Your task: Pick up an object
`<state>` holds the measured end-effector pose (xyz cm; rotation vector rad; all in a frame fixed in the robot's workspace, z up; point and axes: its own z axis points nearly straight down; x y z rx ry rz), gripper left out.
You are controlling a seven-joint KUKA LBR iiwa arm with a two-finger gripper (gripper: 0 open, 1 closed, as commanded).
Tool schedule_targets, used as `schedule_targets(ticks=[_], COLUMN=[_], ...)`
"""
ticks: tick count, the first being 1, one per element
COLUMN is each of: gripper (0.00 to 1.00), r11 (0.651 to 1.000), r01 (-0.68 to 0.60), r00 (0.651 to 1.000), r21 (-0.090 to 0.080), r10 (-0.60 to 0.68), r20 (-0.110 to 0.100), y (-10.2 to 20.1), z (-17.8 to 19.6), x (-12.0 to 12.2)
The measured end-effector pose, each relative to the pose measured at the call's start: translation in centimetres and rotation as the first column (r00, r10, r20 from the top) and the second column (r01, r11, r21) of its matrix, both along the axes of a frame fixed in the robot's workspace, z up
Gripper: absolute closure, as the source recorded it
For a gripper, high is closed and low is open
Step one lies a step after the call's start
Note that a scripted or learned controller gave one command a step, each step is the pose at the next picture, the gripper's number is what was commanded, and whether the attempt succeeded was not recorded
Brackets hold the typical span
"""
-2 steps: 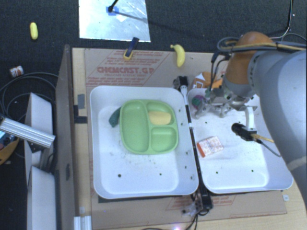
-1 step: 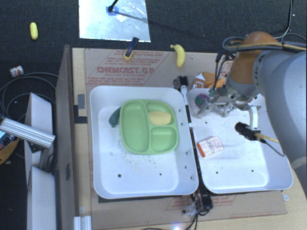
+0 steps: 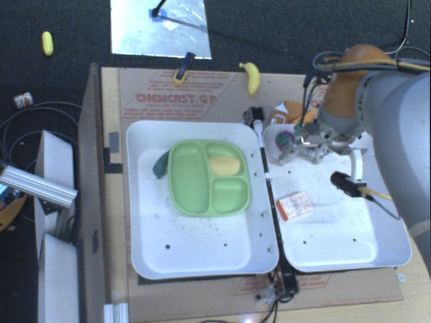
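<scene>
The small red-and-white packet (image 3: 294, 205) at the right bin's (image 3: 337, 247) six o'clock looks light and crushable; grip its short edges. I cannot tell the jaws' state.

One fixed camera looks down at a slant from above the surface (image 3: 202, 89), taking in both white bins (image 3: 202, 261) whole.
</scene>
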<state>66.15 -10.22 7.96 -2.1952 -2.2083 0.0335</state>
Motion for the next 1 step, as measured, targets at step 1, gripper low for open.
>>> schedule_targets(ticks=[1], gripper=[0.0], r11=[1.0], r01=[0.001], r00=[1.0], r21=[0.001], r10=[-0.001], r20=[0.0], y=[-0.35], z=[-0.01], x=[0.0])
